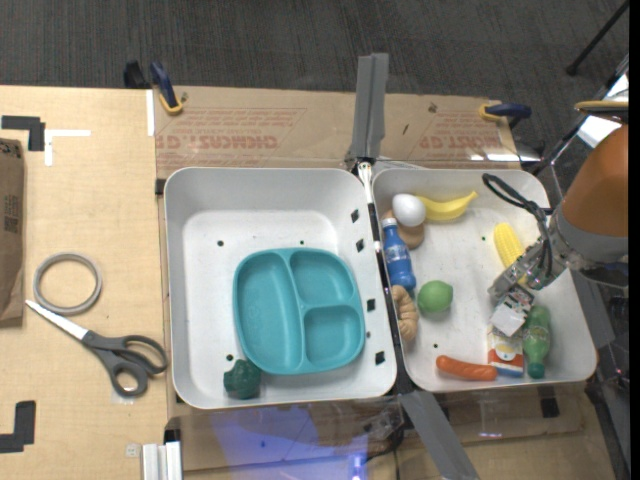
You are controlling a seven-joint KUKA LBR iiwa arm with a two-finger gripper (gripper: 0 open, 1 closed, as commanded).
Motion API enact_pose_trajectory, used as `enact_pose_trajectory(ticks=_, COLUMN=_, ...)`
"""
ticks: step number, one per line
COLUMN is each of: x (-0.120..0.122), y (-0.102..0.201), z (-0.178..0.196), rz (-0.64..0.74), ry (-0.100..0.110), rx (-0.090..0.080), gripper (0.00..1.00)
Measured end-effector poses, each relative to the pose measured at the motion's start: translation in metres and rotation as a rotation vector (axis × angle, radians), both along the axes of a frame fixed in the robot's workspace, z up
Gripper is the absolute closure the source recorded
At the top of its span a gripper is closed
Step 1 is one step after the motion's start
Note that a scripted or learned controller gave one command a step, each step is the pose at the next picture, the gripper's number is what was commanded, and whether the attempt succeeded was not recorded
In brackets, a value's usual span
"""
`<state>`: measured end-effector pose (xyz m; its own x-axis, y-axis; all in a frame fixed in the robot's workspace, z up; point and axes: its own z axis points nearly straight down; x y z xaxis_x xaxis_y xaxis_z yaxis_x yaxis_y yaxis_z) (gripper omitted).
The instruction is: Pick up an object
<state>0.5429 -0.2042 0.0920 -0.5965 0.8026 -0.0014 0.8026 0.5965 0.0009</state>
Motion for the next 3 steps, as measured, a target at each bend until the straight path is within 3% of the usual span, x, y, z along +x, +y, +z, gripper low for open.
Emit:
enact_pose_trajectory(ticks=1, x=0.049, y=0.022, z=0.118, rz=-0.224, ry=0.0, rx=-0.001, gripper=1.0)
enact_pose_trajectory(ticks=2, x=0.018, y=0.07, z=0.0, rz=0.047, ry=0.001, rx=0.0, gripper=1.0)
enact_pose_trajectory(ticks=3, x=0.044, y=0.064, z=0.162, rz=-0.236, ry=0.0, rx=-0.001, gripper=1.0)
